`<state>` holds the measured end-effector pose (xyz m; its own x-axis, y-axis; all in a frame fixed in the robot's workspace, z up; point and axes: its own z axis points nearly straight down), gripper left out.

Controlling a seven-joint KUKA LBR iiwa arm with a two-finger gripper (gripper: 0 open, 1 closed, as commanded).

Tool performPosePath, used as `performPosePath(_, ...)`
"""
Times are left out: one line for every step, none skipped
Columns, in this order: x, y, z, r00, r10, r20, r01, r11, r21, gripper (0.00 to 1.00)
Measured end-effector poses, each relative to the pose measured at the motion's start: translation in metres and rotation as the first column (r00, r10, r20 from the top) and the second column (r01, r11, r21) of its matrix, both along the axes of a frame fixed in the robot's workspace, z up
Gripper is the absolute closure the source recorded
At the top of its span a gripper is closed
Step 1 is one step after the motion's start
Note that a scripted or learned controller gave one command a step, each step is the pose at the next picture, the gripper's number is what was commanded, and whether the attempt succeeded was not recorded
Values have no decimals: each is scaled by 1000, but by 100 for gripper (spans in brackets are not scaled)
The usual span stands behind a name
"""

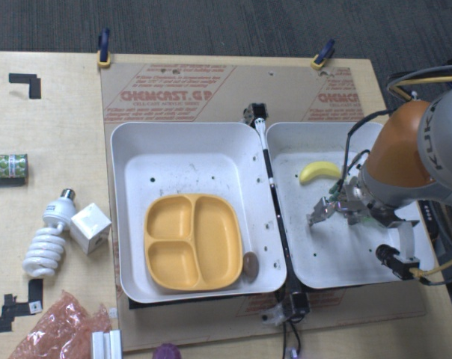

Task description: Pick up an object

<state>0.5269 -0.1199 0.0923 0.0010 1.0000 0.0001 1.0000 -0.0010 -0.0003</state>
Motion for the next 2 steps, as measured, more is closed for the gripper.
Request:
performPosePath(1,-1,10,1000,-3,2,3,1000,-1,100)
performPosePath(77,-31,0,1000,3,1,-3,1000,-1,100)
